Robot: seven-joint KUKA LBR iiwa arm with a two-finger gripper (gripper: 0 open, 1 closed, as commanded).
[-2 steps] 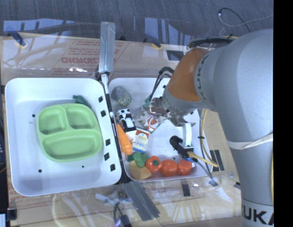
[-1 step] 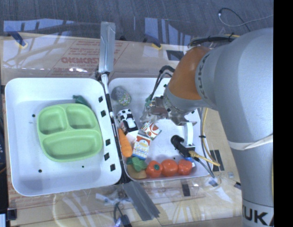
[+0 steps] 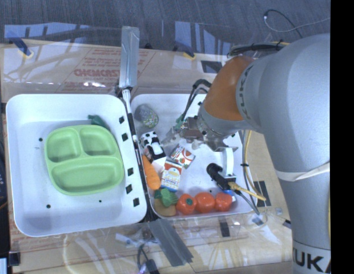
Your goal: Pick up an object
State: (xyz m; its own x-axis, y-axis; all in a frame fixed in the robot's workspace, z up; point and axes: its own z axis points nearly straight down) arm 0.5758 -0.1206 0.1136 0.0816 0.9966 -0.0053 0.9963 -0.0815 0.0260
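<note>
Tool (image 3: 184, 128) low over the far half of the right bin (image 3: 165, 100), at the end of the grey arm (image 3: 291, 96) coming in from the view's right. Spread or pressed together: cannot tell.

Just camera-ward of the tool, a small carton (image 3: 183, 156), tilted, touching a big carton (image 3: 171, 177) beyond it. Close on the tool's left in the view, a black-and-white toy (image 3: 151, 142). Farther back on that side, a clear jar (image 3: 146, 116). Left of the cartons, against the bin wall, a carrot (image 3: 151, 174).

Well camera-ward of the tool, along the near wall, a row of three tomatoes (image 3: 205, 201), with a green vegetable (image 3: 165, 197) at the row's left end.

Far left of the tool, in the left bin (image 3: 23, 210), a green plate (image 3: 83, 158), with a dark green bit (image 3: 97, 120) at its far edge.
</note>
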